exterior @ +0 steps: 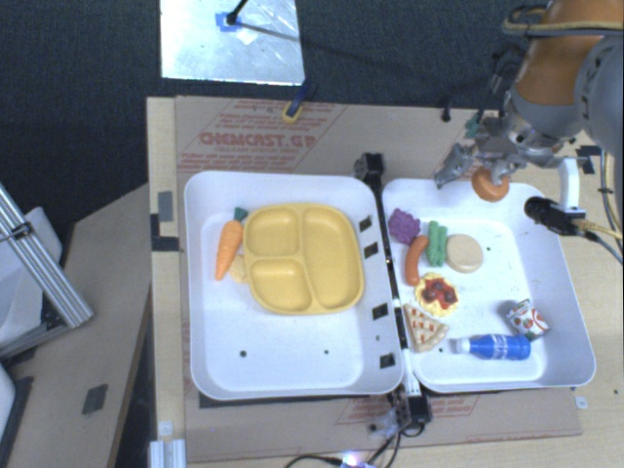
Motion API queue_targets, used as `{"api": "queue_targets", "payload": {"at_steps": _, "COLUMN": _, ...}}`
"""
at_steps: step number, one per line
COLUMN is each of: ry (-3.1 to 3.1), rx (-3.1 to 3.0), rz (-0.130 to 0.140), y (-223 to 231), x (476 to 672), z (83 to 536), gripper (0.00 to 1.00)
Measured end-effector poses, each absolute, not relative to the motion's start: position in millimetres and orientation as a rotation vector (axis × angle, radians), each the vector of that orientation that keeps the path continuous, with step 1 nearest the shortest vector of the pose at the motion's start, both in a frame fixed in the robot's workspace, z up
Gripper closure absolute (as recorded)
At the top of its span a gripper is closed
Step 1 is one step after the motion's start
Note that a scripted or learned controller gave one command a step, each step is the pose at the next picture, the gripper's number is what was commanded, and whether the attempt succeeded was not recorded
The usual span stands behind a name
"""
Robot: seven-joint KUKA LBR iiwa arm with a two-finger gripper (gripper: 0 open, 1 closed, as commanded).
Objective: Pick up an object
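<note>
The small orange ball (pixel 490 184), pinched in the gripper (pixel 485 172) above the right bin's (pixel 570 305) far edge, looks like light, hard, slick toy plastic, best clasped across its middle.

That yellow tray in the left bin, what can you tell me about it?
The yellow tray looks like smooth plastic, a rounded rectangle with three shallow compartments: two along the far side, one wide one nearer the camera. It lies flat, right way up, slightly turned, in the middle of the left bin. A toy carrot lies close by its left edge; I cannot tell if they touch.
</note>
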State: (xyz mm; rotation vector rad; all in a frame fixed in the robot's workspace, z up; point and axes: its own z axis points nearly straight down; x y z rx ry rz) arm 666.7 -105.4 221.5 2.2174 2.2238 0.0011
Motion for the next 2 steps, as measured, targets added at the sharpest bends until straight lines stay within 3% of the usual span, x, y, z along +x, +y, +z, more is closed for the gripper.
{"api": "queue_targets", "payload": {"at_steps": 2, "ry": 2.224, "rx": 2.221, "rz": -0.002, "y": -107, "x": 656.2, "z": 104, "gripper": 0.0}}
